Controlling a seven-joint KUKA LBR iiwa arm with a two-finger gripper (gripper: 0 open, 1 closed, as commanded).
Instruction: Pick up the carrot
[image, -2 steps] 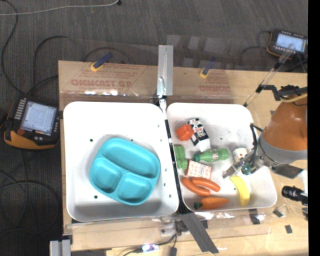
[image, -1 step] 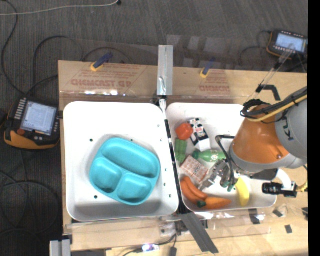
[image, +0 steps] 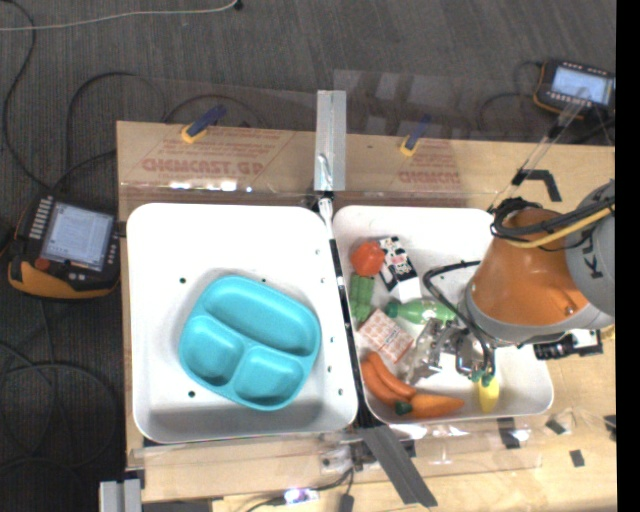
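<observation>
A: Where is the carrot (image: 432, 405)?

B: Near edge of the right bin (image: 520, 395), touching a second orange piece (image: 382, 379). The gripper (image: 432, 352) hangs just above it, over a packet (image: 385, 337). Finger state: cannot tell, and I see nothing held.

A: Failure modes?

B: Likely three. Closing on the wrong orange piece. Snagging the packet. Pushing the carrot against the bin wall, or the yellow item (image: 488, 392) interfering.

A: Where's the arm (image: 560, 250)?
B: It reaches in from the right, grey, its orange band (image: 525, 280) just above the wrist.
A: And the hand (image: 440, 352)?
B: Pointing down and left of the wrist, metal parts blurred; the finger gap can't be read.
</observation>
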